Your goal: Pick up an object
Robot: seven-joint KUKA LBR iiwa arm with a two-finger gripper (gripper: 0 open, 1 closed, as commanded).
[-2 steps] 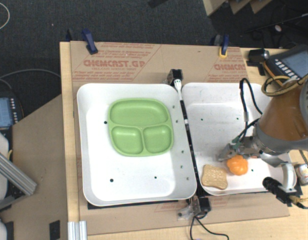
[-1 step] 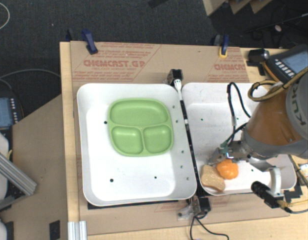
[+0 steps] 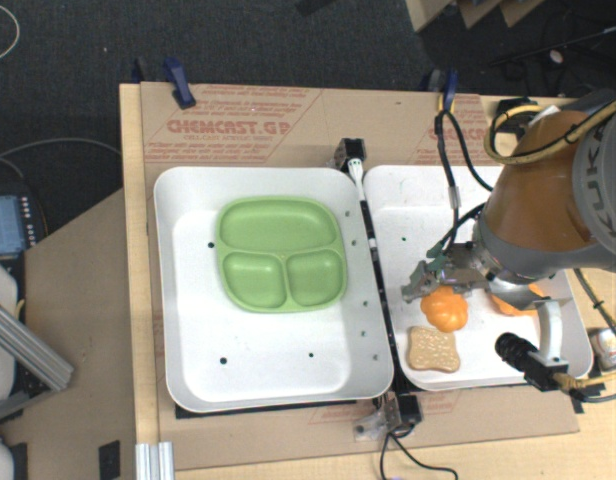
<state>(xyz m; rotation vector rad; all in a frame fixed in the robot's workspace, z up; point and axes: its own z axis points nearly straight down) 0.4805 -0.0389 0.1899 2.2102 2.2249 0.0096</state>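
Orange fruit (image 3: 447, 311) lies in the front half of the right bin (image 3: 408, 193), with a tan toast-like slab (image 3: 433, 349) just in front of it. The hand (image 3: 426, 280) is right at the fruit's far-left edge. Can't tell if the hand is apart or together, and no grip is visible. The left bin (image 3: 188, 348) carries a green three-compartment plate (image 3: 282, 253). The worktop is a brown board (image 3: 238, 123) with red print reading "CHEMCAST G P", and a blue clamp (image 3: 178, 81) sits on its far edge. Dark carpet (image 3: 238, 18) lies beyond.

Round orange fruit (image 3: 447, 311) in the right bin (image 3: 408, 208), tan bread slice (image 3: 433, 349) lying flat just beside it
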